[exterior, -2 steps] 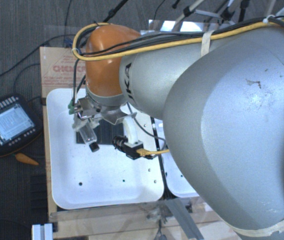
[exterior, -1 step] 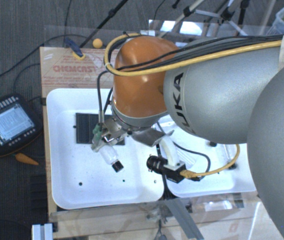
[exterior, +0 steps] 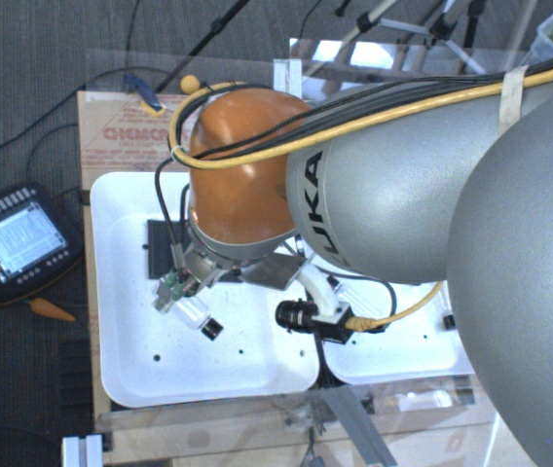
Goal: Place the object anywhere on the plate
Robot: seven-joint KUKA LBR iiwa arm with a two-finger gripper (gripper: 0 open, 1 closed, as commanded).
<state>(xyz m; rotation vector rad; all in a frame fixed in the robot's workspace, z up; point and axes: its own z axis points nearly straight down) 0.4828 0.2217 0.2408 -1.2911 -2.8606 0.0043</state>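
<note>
The KUKA arm (exterior: 393,193) reaches in from the right and hangs low over the left white bin (exterior: 121,358), its orange band (exterior: 238,168) hiding much of the bin floor. Below the wrist, a cluster of gripper (exterior: 181,295) hardware pokes out toward the near left, with a small green part and a pale, clear-looking tip just above the floor. Whether it is spread, pressed together or pinching something cannot be told from here, because the wrist covers it. A small dark block (exterior: 211,328), probably the object to be moved, lies on the bin floor just beside that tip, on its near-right side; whether the two touch is unclear. Its long axis seems to run diagonally, though it is too small to be sure. A flat dark square (exterior: 163,246) lies on the floor farther back, partly under the wrist; it may be the plate, but that is a guess. If so, the block would have to travel away from the camera and slightly left. The right bin (exterior: 403,358) shows a bare near strip under a black camera-like unit (exterior: 306,316) on the arm.
</note>
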